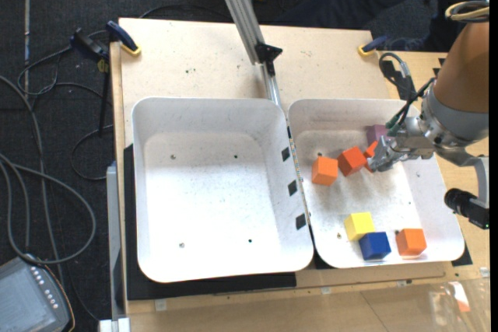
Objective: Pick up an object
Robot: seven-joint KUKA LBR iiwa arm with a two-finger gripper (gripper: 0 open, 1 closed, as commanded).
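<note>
Down in the right bin [436, 190], the gripper [379, 157] sits low beside a red-orange block [353, 159]; whether anything is gripped I cannot tell, so lifting remains undone.

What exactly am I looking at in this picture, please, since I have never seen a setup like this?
This is one photo from a camera fixed above a workbench, looking down at a slant. The grey robot arm with an orange band reaches in from the right; its two-finger gripper is low inside the right shallow white bin. Its job is to pick up an object. That bin has small blocks in it: an orange cube, a red-orange cube right beside the gripper, a purple block partly hidden behind it, a yellow cube, a blue cube and another orange cube. The left shallow white bin sits alongside. I cannot tell whether anything is held.
</note>
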